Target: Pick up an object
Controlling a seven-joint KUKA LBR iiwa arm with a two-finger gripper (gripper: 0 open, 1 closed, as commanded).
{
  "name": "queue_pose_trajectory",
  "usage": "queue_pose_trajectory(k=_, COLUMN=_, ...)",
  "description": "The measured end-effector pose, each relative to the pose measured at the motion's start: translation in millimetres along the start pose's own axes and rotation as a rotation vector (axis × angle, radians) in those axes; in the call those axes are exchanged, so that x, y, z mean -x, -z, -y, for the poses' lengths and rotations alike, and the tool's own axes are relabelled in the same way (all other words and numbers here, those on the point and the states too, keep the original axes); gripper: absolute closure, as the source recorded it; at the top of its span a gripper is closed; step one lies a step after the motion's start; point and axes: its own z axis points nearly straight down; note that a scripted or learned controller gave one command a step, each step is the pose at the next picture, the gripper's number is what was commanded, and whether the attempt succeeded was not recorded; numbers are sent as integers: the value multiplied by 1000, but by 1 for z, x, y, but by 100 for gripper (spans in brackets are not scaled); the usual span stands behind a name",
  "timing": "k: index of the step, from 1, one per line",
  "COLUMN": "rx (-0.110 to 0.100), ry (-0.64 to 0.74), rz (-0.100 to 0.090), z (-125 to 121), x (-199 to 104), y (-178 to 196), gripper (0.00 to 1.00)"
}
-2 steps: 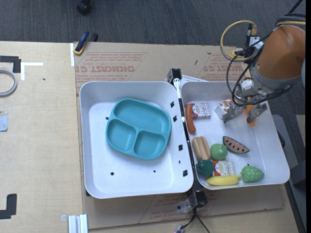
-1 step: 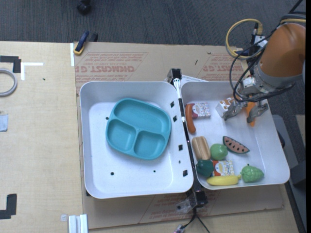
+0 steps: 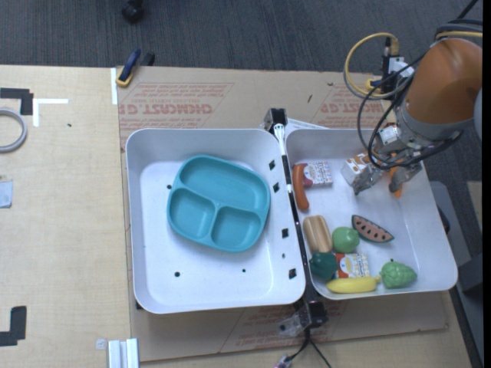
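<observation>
teal tray (image 3: 219, 204), white bins (image 3: 146, 228), yellow banana (image 3: 353, 285), green apple (image 3: 345, 240)

Two bins sit side by side: the left bin (image 3: 146, 228) holds a tray (image 3: 219, 203) near its centre. In the right bin (image 3: 430, 236), a carton (image 3: 317, 173) lies at 11 o'clock, a hotdog (image 3: 300, 186) just beside it, a watermelon slice (image 3: 372, 229) centrally, a banana (image 3: 353, 284) at 6, and a bread roll (image 3: 317, 233) at 8.
</observation>
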Motion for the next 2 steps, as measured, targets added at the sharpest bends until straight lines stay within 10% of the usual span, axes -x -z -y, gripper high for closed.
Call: queue_pose_trajectory(k=2, rx=-7, ry=82, rz=-4, z=1, x=1, y=1, gripper=0)
